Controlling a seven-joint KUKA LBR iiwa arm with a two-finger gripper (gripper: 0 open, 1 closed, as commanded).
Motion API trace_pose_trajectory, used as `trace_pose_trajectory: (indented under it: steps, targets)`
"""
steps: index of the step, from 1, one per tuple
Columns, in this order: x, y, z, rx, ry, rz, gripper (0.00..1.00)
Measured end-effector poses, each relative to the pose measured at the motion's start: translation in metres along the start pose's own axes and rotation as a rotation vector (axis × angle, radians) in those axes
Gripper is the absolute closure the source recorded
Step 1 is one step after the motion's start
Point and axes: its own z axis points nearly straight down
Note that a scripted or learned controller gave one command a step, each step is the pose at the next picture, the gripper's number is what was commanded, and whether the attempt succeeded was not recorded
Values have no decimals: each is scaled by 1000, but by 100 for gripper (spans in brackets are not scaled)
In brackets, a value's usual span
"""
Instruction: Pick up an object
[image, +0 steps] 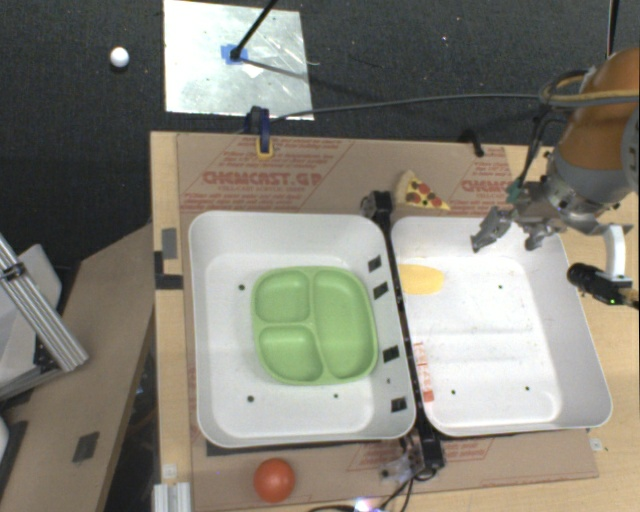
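Pincer (512, 232) hangs open, holding nothing, over right bin (560, 400) far edge. Flat yellow piece (421, 279) lies near bin's far-left corner; likely light, thin, slippery. Best nipped across its narrow width.

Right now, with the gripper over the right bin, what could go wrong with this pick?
The gripper hangs open over the right bin's far edge, off to the side of the yellow piece; a straight descent would likely close on nothing. That piece looks flat and sits near the bin's left wall, so the fingers may slide over it.
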Motion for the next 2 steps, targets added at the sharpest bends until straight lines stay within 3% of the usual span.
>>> trace_pose_trajectory:
  steps: [1, 2]
  targets:
    - [0, 3, -7, -12, -2, -2, 0]
    - [2, 3, 34, -10, -2, -1, 0]
